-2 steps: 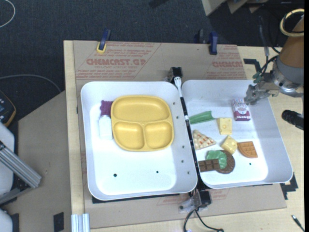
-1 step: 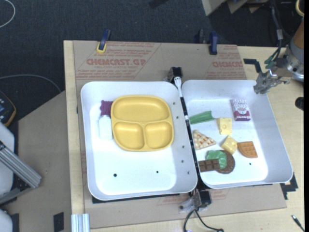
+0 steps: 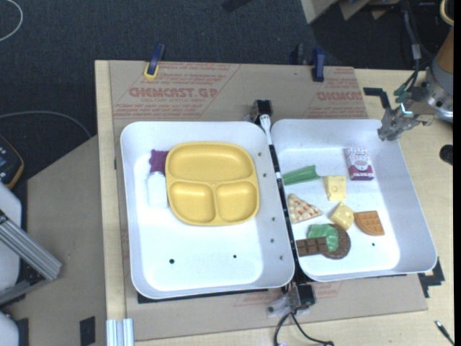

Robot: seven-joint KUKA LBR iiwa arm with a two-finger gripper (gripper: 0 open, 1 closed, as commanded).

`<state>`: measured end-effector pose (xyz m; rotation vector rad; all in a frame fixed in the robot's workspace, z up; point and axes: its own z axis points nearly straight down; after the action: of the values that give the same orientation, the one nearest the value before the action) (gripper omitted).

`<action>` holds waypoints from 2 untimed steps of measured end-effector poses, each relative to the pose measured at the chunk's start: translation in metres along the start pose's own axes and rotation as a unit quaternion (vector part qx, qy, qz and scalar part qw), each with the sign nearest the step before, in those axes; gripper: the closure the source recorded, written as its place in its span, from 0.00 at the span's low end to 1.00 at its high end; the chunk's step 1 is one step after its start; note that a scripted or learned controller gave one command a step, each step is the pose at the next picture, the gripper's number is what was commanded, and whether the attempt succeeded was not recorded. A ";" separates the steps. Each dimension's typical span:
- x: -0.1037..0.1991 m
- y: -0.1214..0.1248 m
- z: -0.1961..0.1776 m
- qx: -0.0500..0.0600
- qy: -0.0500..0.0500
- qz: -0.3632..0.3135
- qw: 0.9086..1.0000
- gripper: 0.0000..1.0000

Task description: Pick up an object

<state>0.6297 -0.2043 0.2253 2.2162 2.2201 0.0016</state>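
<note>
bench board [image 3: 180, 92] print "CHEMCAST GP" | claw [image 3: 395, 125] by right bin [image 3: 410, 193] rim

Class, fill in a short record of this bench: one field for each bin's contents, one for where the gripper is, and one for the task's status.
left bin: yellow tray, with a purple item and a white item at its left side
right bin: green piece, pink packet, cheese, pizza slice, waffle, chocolate, among others
gripper: over the right bin's far right corner
status: nothing picked up yet
</note>
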 end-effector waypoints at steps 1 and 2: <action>0.035 -0.036 -0.009 0.004 0.002 0.000 1.000 1.00; 0.076 -0.059 -0.001 0.004 0.002 0.000 1.000 1.00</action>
<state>0.5710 -0.1279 0.2258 2.2218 2.2278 -0.0026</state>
